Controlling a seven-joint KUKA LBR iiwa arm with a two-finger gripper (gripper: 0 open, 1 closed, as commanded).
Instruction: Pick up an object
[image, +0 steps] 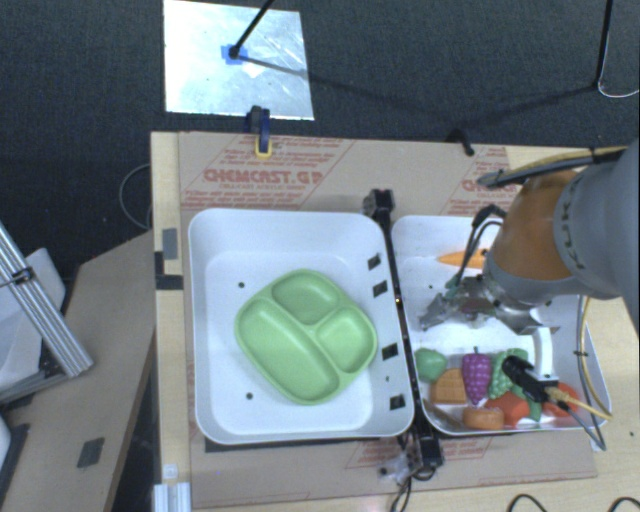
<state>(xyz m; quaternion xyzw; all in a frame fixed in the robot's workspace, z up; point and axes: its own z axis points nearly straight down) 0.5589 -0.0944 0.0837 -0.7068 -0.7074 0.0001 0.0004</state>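
**End effector low in the right bin, toys just below it**

Here the grey arm with its orange band (535, 235) reaches into the right shallow white bin (425, 250). Its end effector (450, 305) sits low over the bin floor; how wide it stands I cannot tell. Just below it lies a cluster of plastic toy foods: a round green piece (431, 362), a purple grape bunch (477, 375) and orange-red pieces (487, 412). An orange carrot-like toy (460, 259) lies just above it. Well to its left, a light-green divided plate (305, 336) rests in the left white bin (215, 300) on the counter (270, 175).
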